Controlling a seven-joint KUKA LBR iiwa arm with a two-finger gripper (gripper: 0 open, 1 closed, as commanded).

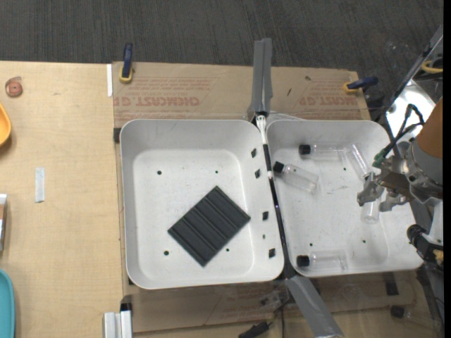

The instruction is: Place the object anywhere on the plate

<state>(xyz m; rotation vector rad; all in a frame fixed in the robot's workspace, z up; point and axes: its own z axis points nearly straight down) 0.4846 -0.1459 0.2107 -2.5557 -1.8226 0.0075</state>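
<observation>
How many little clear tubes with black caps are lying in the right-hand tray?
3, possibly more hidden by the claw: one tube at the back, one near the divider, one at the front edge.

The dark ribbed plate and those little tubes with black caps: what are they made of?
The dark ribbed plate looks like matte charcoal plastic or rubber, with moulded parallel grooves and no shine. The tubes look like clear plastic, possibly glass: the white bin shows through them. Their caps look like black plastic.
</observation>
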